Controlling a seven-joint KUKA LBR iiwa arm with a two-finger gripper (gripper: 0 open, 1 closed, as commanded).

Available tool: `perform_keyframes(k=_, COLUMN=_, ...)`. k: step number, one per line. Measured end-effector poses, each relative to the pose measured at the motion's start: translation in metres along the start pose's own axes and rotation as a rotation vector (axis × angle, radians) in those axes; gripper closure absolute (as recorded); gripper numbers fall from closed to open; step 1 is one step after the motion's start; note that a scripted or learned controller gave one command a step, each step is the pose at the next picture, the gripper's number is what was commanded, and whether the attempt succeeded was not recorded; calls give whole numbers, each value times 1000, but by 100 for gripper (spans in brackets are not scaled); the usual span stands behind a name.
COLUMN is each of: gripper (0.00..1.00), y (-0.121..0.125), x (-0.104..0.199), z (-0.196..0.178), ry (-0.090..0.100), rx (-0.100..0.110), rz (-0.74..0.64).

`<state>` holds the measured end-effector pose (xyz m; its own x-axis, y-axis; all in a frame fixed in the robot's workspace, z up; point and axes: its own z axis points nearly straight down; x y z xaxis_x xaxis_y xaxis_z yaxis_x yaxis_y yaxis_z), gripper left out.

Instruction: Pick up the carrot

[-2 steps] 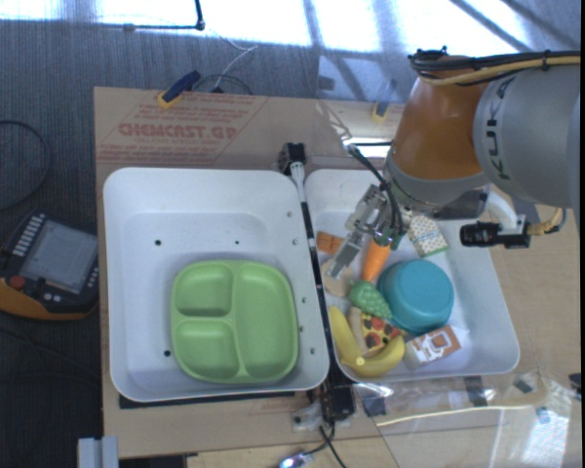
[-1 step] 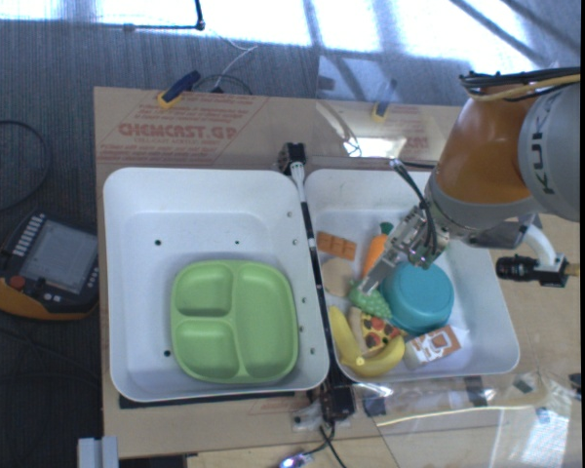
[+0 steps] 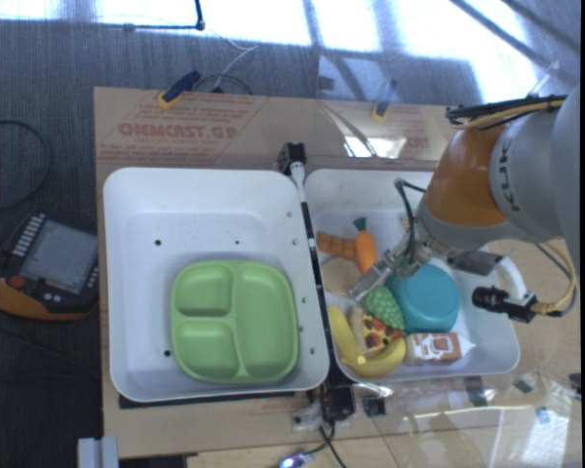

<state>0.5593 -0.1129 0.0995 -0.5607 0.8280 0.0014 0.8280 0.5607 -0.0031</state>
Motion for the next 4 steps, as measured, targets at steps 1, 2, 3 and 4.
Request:
perform_keyframes(k=1, gripper=100, y=1, x=0, z=-10, ry=-2, rx=-1, rz=-2)
perform_keyframes(k=2, gripper=100, y=-35, x=32, z=6, ry=-24, rx=-25, rz=102)
perform_keyframes(k=3, gripper=100, y=23, x=145, z=-63, ry=27, rx=-35, rz=8)
perform_keyframes(k=4, gripper=100, y=54, x=215, z=-84, ry=0, rx=-5, rz=-10)
